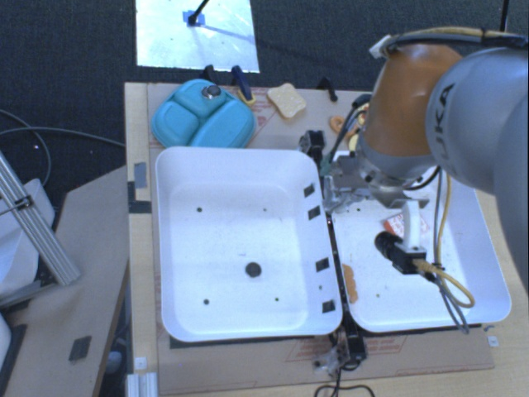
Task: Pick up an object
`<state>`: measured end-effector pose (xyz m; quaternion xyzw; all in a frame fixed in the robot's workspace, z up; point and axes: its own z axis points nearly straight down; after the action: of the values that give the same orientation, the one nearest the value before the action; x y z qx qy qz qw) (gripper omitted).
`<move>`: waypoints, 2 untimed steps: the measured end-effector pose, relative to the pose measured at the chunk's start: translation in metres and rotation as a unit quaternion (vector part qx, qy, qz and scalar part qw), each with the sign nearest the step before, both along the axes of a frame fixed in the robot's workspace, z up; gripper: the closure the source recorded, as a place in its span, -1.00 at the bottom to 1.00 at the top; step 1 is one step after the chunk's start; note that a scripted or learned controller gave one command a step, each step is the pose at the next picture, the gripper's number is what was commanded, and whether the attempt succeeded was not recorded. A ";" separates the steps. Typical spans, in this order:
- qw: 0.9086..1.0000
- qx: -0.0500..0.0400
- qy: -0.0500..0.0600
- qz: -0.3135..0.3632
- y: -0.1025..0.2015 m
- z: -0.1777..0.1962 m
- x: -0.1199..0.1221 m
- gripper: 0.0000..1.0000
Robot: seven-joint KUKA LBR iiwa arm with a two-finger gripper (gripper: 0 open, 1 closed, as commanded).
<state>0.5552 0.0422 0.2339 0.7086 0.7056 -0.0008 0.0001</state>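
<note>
A small orange-brown object (350,282) lies nearest, in the right bin (488,300) by the divide. A dark disc (253,269) sits in the left bin (178,246). Over the right bin hangs the arm (438,114); whether its jaws are open I cannot tell. Farther back on the surface (140,139) rest a blue divided plate (203,116) and a toast-like piece (287,100).

I am looking into a robotics lab. A grey and orange arm (438,114) hangs over two white bins (240,160) on a plywood bench (140,246), with loose cables (450,292) and dark carpet (66,56) around.
</note>
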 end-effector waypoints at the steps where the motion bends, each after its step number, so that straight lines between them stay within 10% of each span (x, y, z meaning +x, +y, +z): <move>1: 1.000 0.001 0.004 0.002 0.006 -0.044 -0.072 1.00; 2: 1.000 0.001 -0.002 0.003 0.006 -0.031 -0.067 1.00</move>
<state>0.4878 0.0477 0.2028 0.7064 0.7078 0.0016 0.0012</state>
